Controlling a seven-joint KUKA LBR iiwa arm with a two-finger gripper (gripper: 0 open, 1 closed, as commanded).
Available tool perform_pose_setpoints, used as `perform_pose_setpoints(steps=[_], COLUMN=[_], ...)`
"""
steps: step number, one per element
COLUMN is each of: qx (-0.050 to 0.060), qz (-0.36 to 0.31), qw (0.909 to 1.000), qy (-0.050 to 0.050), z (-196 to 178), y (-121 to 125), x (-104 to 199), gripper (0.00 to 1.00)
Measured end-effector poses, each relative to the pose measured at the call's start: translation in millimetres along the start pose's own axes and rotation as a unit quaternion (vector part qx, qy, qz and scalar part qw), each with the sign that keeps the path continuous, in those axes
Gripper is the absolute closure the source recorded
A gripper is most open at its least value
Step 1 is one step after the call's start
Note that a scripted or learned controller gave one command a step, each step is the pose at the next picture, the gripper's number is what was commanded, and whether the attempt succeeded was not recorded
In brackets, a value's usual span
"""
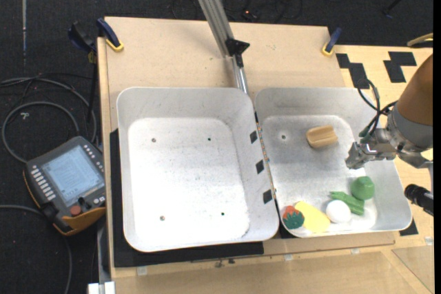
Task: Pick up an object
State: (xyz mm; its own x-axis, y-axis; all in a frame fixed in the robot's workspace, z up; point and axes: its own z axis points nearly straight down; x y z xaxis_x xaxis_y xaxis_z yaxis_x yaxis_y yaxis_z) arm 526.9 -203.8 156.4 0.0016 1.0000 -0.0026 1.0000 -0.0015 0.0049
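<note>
The gripper [355, 156] hangs over the right bin [289, 107], close to that bin's right edge and about midway along it. The arm [417, 103] comes in from the bench's right side, its orange band above the grey wrist. Whether the gripper is released or clenched cannot be told from this slanted view; nothing is seen in its grasp.

Just to the gripper's left and slightly toward the bin's far edge lies a tan wooden block [322, 136], apart from the gripper and resting on the bin floor. Toward the bin's near right corner, just below the gripper, sits a green round object [362, 187] with a green leafy piece [347, 202] beside it. Along the near edge a white egg-shaped object [338, 211] touches a yellow object [315, 219], and next to that, at the near left corner, is a red strawberry-like toy with a green top [293, 216].

The left bin [127, 107] adjoins the right bin at the middle of the bench [179, 55]. A grey metal pole [210, 3] slants over the bench's far edge. On the dark floor left of the bench rests a teach pendant [67, 179] with its cable.
</note>
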Motion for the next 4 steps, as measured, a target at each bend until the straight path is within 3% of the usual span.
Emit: perform_pose_setpoints(steps=[2,3,4], qx=[-0.001,0.002,0.003], qz=[-0.003,-0.002,-0.005], qw=[1.0,1.0,1.0], qy=[0.0,0.001,0.002], z=[-109.1,-112.7,-97.5], y=[5.9,6.8,8.3], x=[16.0,16.1,69.0], gripper=[1.0,1.0,1.0])
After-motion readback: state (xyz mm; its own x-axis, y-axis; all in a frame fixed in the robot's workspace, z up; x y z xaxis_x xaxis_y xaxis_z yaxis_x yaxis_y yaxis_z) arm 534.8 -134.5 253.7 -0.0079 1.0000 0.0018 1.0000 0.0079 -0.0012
